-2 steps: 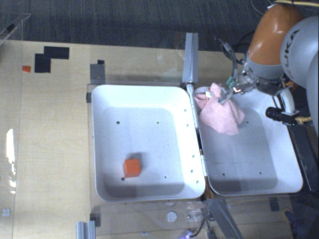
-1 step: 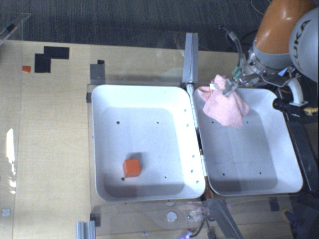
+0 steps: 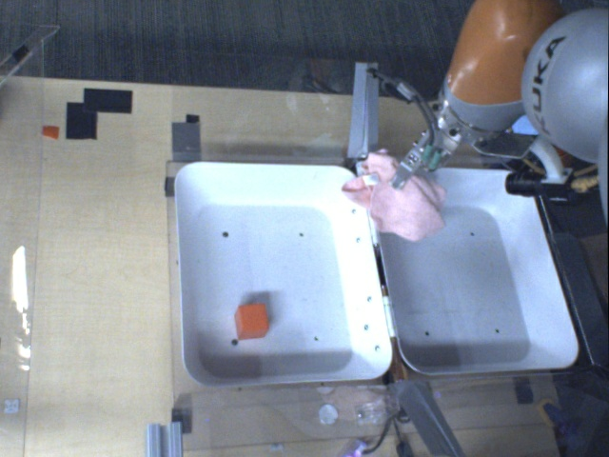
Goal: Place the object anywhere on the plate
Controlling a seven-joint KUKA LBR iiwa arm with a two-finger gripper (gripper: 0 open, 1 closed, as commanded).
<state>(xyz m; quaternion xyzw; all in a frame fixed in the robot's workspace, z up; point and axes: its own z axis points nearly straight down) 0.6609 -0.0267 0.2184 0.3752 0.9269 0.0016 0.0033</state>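
Orange block (image 3: 252,321) sits low in left bin (image 3: 285,184). Gripper (image 3: 407,174) pinches pink cloth (image 3: 404,203), dangling over the bins' shared rim. Risk: thin pinch, so cloth may slip or snag there.

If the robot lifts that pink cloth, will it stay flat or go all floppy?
Probably floppy: the pink cloth already sags in folds under the gripper and drapes over the bin rim. It looks thin, so likely light. It may snag or drag on that rim instead of sliding clean.
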